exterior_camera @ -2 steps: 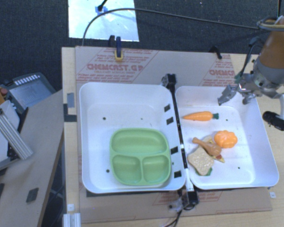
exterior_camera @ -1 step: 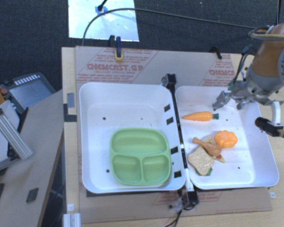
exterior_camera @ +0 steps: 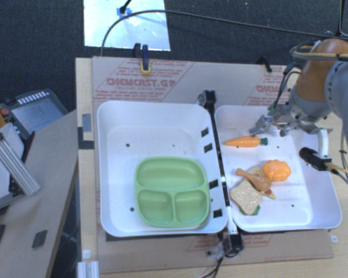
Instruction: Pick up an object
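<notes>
One end effector [exterior_camera: 271,124] blurred, above carrot [exterior_camera: 242,142]

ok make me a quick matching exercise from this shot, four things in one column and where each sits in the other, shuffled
Things:
1. green divided plate
2. carrot
3. orange pumpkin
4. bread slice

Places:
A. right bin, nearest the front edge
B. left bin
C. right bin, toward the back, just below the gripper
D. right bin, middle, right of the drumstick

Pairs: 1-B, 2-C, 3-D, 4-A
</notes>
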Controlling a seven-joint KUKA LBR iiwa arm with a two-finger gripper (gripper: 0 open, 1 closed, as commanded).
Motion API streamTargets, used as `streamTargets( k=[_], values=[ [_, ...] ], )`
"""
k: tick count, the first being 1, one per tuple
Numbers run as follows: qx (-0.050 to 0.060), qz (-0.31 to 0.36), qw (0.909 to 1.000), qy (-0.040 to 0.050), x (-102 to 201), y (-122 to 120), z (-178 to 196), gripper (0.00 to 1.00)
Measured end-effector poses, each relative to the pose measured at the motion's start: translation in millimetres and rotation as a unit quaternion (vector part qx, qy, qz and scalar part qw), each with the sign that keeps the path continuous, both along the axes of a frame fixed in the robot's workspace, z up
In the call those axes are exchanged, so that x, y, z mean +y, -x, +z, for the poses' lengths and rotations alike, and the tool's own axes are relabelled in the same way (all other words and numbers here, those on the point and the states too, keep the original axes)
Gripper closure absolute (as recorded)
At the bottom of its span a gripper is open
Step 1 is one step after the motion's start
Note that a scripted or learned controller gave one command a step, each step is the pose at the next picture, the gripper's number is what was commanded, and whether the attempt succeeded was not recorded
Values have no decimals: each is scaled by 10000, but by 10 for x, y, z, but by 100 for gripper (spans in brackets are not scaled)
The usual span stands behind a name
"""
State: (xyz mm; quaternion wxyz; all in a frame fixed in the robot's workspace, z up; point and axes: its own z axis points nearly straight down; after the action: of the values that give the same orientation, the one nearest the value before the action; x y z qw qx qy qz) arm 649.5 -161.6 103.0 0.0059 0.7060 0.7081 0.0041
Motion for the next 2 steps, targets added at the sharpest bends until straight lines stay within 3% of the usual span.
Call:
streamTargets(
  k=[1,2],
  values=[
    [31,13,10000,-1,2,16,97,100],
    [29,10,10000,-5,41,42,732,100]
  ],
)
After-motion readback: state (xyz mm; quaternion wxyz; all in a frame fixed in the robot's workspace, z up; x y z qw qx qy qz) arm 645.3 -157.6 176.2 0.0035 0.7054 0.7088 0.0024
